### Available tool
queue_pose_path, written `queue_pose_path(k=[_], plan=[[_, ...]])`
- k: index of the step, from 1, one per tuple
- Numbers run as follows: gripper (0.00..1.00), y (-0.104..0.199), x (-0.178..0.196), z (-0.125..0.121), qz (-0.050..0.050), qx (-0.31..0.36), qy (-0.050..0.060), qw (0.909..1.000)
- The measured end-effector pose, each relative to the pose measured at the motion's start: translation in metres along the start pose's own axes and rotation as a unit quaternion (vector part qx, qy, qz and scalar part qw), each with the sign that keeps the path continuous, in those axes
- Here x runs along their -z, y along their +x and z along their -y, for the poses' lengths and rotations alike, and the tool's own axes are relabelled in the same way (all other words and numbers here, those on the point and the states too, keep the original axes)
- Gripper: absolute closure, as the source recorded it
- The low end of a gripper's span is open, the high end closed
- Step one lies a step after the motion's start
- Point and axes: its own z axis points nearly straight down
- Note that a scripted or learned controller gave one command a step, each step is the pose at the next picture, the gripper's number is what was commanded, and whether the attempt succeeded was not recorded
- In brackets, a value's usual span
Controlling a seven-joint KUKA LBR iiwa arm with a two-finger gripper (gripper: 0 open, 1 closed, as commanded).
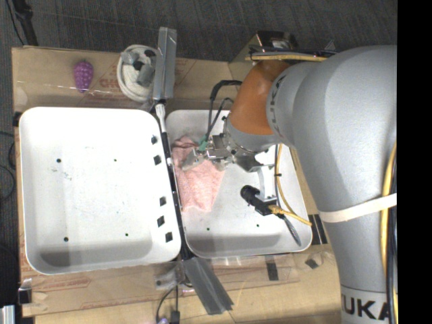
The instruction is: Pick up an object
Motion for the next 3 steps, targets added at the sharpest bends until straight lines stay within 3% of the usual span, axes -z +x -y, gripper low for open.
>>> queue_pose_path(k=[3], plan=[[0.00,0.0000,0.0000,0.0000,0.000,0.000,0.000,1.0000]])
